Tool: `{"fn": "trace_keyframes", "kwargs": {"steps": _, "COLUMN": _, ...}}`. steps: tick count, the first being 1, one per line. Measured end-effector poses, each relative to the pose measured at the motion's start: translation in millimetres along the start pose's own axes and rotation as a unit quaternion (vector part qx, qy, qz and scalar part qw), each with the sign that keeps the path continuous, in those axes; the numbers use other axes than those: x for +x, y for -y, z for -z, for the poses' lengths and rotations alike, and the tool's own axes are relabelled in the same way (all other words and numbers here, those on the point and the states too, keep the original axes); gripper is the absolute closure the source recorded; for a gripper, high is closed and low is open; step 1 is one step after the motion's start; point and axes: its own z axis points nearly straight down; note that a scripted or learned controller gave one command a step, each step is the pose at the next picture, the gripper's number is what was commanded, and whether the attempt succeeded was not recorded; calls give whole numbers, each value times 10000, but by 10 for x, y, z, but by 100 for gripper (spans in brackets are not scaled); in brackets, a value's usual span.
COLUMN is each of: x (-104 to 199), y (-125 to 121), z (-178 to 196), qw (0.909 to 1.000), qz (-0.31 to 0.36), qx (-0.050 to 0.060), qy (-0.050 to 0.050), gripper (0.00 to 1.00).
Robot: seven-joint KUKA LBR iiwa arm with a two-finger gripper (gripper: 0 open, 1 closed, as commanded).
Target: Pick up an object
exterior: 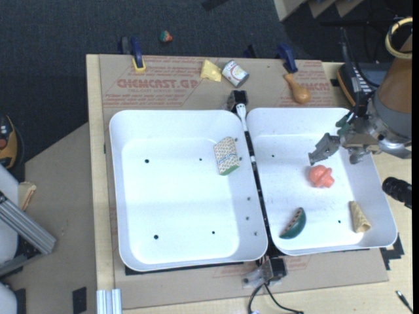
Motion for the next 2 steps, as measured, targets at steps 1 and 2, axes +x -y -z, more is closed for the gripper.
{"fn": "trace_keyframes", "kwargs": {"steps": 1, "x": 0, "y": -6, "z": 107, "qw": 10000, "qz": 3, "qx": -14, "qy": 5, "gripper": 100}}
{"fn": "trace_keyframes", "kwargs": {"steps": 2, "x": 595, "y": -226, "z": 1625, "qw": 9999, "qz": 45, "qx": -115, "qy": 5, "gripper": 100}}
